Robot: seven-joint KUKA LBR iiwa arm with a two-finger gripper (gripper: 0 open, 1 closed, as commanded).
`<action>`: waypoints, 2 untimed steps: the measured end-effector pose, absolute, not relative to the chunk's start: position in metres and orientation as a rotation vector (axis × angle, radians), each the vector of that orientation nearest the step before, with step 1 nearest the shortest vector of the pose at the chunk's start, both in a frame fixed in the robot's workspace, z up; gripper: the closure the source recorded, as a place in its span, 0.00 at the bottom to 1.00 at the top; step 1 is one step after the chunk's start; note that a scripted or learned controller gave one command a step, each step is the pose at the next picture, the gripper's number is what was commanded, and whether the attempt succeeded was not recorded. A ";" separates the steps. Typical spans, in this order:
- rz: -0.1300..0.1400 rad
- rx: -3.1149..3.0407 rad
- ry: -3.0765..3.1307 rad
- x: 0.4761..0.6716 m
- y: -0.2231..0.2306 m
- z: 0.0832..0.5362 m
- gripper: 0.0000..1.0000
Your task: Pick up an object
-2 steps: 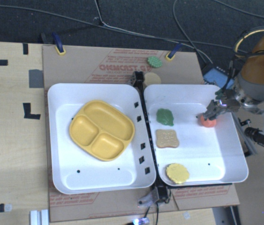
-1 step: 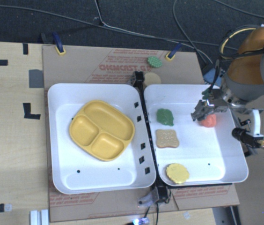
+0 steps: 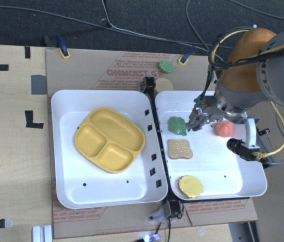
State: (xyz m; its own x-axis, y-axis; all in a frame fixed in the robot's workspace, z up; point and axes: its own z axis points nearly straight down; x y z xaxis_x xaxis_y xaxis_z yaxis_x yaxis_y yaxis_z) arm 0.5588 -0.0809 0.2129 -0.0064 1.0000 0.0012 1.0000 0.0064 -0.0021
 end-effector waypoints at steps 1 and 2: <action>-0.001 -2.212 -2.229 0.558 -0.019 0.219 1.00; 0.000 -2.213 -2.228 0.552 0.036 0.230 1.00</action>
